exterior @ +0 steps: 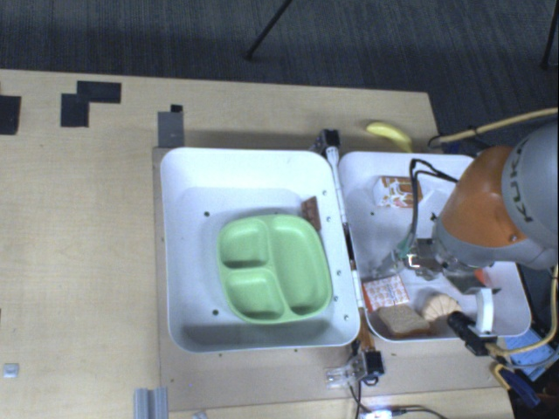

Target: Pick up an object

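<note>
A green tray (273,267) lay in the left bin (179,234) on the desk (79,260). In the right bin (367,177), a red-printed packet (385,291), a brown block (400,320) and a tan roll (439,305) crowded the near side; a carton (395,192) sat farther off. The pincer (417,260) hung above the packet, its state impossible to tell. With the items touching, a descent could nudge or snag a neighbour.

A light wooden bench (79,260) stands on dark grey carpet (175,16), evenly lit.
</note>
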Tool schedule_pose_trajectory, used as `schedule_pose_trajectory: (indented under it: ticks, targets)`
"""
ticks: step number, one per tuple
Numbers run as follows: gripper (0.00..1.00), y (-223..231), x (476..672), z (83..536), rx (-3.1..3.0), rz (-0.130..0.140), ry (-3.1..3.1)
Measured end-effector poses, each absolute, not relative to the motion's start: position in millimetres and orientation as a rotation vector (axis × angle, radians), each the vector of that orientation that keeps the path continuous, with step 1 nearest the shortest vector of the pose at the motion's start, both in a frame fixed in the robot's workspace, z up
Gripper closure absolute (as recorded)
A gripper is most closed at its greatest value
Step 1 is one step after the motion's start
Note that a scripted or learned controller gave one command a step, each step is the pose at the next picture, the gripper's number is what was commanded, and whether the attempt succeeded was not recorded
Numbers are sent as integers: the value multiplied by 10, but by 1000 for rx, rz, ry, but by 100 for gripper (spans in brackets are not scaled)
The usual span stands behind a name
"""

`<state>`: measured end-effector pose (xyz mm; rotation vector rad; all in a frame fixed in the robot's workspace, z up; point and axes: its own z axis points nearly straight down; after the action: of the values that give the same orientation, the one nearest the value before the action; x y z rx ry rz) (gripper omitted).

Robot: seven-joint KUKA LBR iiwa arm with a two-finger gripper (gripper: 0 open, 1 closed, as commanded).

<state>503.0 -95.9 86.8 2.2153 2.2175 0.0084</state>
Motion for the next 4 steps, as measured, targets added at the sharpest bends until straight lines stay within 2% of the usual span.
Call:
schedule_pose_trajectory:
  ticks: [1, 2, 3, 4]
  targets:
    - [100, -956, 5052, 982, 2211, 14, 2216]
    - [100, 15, 5650, 1852, 2214, 7, 2227]
    - [100, -442, 6692, 1848, 2213, 3, 2226]
    - [0, -434, 6692, 1849, 2212, 3, 2228]
